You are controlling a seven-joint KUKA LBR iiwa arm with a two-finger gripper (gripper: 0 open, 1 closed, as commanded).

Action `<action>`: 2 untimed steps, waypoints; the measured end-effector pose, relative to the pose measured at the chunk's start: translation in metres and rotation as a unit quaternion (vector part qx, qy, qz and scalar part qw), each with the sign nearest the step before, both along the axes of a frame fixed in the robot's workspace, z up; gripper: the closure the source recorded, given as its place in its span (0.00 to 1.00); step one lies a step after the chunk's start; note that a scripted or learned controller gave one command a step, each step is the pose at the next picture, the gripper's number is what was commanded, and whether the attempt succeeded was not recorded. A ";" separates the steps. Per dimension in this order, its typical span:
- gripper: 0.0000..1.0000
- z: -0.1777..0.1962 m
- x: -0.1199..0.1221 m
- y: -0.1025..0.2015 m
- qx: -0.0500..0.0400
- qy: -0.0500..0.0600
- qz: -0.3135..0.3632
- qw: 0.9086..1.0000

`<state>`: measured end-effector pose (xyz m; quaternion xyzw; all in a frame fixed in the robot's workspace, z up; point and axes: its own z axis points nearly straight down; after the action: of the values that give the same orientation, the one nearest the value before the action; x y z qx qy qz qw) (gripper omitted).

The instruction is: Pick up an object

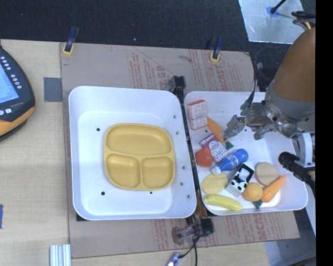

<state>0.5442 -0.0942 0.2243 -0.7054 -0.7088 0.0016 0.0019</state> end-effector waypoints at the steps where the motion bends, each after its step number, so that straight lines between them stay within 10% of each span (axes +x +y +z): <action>1: 0.00 -0.127 0.031 -0.023 -0.001 -0.004 0.000 1.000; 2: 0.00 -0.132 0.088 0.001 0.000 -0.001 0.000 1.000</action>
<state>0.6321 -0.0929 0.0920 -0.7053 -0.7089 0.0013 0.0011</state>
